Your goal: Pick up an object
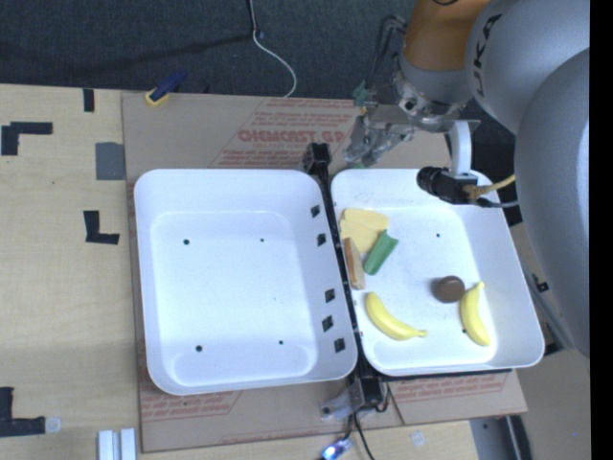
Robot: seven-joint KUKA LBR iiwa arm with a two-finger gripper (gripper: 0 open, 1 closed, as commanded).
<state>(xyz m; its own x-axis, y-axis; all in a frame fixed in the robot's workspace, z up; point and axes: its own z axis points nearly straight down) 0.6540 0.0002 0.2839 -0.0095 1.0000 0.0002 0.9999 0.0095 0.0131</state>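
well, the left bin (230,286) sits bare white on the table (57,257). in the right bin (479,247), against its left wall, a pale yellow piece (362,224) touches a green block (380,253) and a tan stick (354,263). nearer lie a banana (391,318), a brown ball (448,288) and a second banana (474,314). the hand (375,142) hangs above the far rim; can't tell its opening.

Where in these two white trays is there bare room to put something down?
The left bin is bare all over. In the right bin, room lies between the green block and its right wall. Crowded: the bananas and brown ball along its near side.
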